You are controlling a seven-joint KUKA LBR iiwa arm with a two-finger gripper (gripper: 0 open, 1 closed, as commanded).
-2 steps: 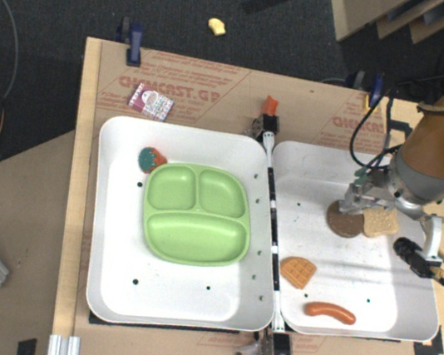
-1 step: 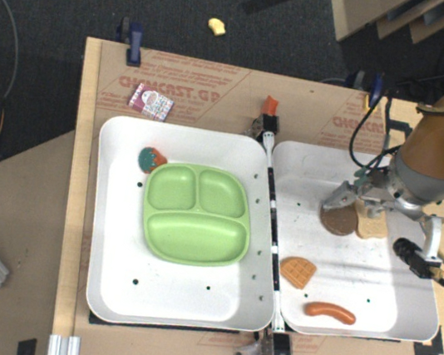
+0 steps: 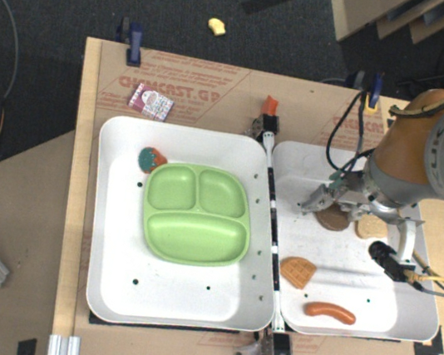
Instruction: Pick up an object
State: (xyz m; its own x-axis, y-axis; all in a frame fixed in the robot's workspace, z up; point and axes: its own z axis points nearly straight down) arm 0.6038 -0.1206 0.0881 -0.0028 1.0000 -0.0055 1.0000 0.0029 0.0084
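Observation:
My gripper (image 3: 332, 201) is low in the right bin (image 3: 304, 165), near its back middle. It sits right over the top edge of a brown round piece (image 3: 333, 221), which it partly hides. A pale biscuit-like piece (image 3: 369, 228) lies just right of the brown one, under the wrist. Toward the bin's front, an orange waffle-shaped piece (image 3: 297, 271) rests near the left wall. A red-orange sausage (image 3: 330, 312) lies beyond it at the front edge.
The left bin (image 3: 113, 222) holds a green divided plate (image 3: 196, 214). A small teal and orange thing (image 3: 152, 159) sits at the plate's back left corner. A pink packet (image 3: 150, 101) lies on the bench behind the left bin. The arm covers the right bin's back right.

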